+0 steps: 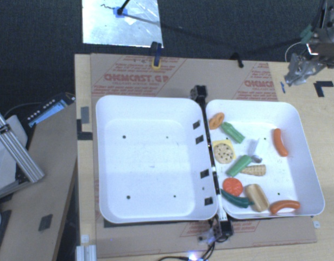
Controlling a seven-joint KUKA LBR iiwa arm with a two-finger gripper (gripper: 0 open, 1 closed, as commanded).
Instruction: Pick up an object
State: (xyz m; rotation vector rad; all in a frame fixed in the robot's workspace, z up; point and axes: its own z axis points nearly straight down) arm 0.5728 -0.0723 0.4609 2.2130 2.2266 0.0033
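- Gripper (297,75) sits at the upper right, over the bare counter (253,75) beyond the right bin's far corner, well apart from every object.
- Whether it is wide or narrow I cannot tell; the tip is small and blurred, and nothing shows clamped in it.
- Right bin (305,145) holds all the toy food; left bin (150,156) lies beside it, the two touching along a black hinge strip.
- Far row: orange piece (216,120) by the inner wall, green pepper (232,132) just beside it, sausage (279,142) near the outer wall.
- Middle: cookie (223,151) by the inner wall, green cucumber (240,165) tilted, a small grey piece (252,148) above it, corn (253,171) touching the cucumber's lower side.
- Near row: tomato (232,186), dark green bean (237,200) under it, bread roll (257,196), second sausage (284,205) by the near rim.
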